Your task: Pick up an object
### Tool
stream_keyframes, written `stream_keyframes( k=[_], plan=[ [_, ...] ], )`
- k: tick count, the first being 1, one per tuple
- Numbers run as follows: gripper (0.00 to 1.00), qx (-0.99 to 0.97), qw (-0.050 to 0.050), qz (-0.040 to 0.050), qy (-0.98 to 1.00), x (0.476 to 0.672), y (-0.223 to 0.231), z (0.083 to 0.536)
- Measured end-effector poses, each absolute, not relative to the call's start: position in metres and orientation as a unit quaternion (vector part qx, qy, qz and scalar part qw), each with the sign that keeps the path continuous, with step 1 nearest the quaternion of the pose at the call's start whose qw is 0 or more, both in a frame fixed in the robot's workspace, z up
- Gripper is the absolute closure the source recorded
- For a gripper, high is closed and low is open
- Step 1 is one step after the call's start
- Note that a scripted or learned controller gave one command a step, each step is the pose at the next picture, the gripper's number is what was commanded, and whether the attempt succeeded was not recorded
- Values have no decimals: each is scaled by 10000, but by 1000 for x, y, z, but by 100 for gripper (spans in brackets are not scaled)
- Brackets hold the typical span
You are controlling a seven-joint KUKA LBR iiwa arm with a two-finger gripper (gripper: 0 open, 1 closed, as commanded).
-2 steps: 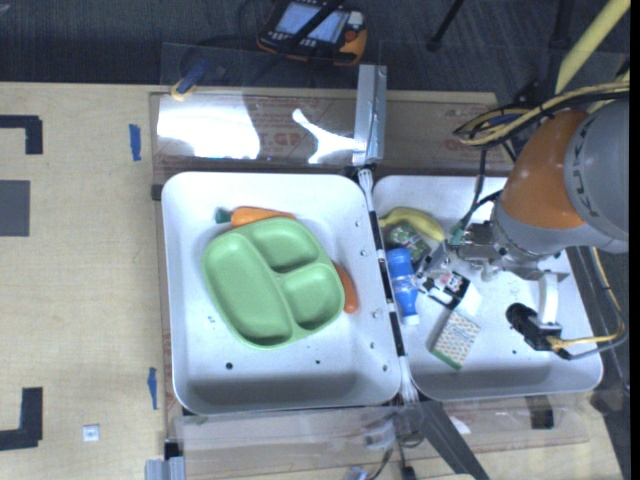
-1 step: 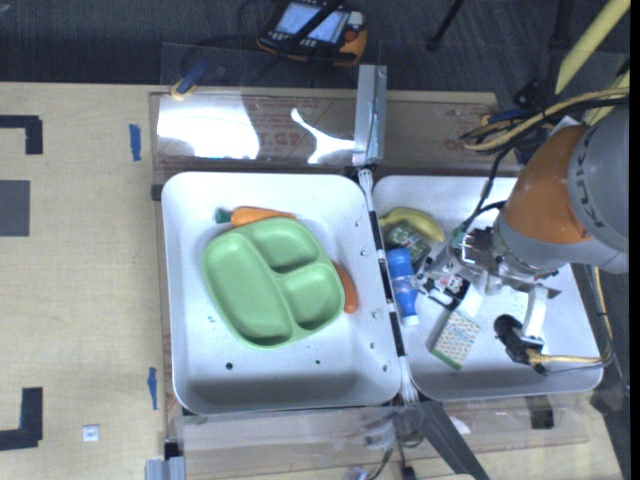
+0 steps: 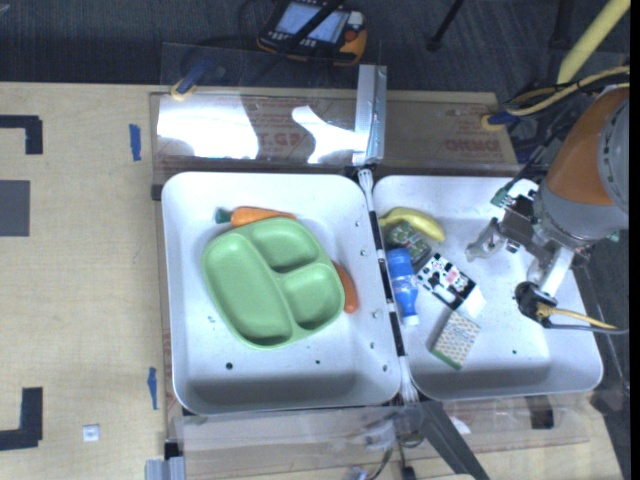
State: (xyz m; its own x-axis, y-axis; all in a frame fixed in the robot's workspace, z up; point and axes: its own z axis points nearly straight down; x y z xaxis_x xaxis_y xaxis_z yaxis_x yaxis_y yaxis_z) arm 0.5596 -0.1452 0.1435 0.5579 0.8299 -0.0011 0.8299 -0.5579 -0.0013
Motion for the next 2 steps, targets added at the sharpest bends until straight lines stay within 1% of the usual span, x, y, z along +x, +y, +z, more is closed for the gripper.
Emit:
stream_keyframes(
  k=[1,2],
  plan=[
    [0,-8112,-18,-7,-5847,553,-140,103],
    [0,-7917,-5,0,-6110,596,-175,150]
  ],
)
